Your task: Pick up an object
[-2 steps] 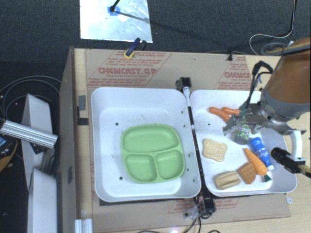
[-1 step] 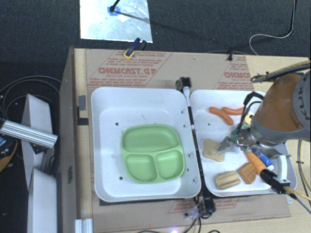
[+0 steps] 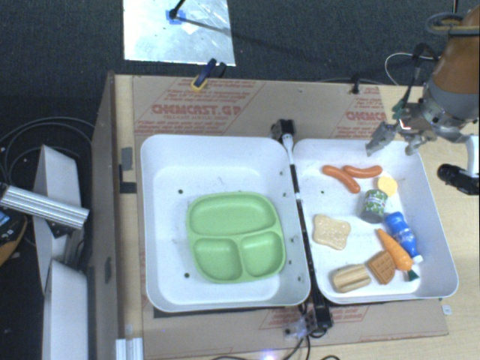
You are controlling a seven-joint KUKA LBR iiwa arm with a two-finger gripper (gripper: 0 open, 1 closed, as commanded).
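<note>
While the tool (image 3: 395, 136) hangs open and empty just beyond the right bin's (image 3: 439, 223) far rim, the sausages (image 3: 351, 175) lie nearest inside; descend squarely, fingers straddling one.

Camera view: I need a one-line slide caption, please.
Open gripper poised above right bin of toy food; green tray in left bin.

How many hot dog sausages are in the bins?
2. Both sausages lie in the right bin, near its far edge: one sausage lies crosswise, and the other sausage slants down from the left, meeting it in a V. Nothing seems to hide more.
</note>
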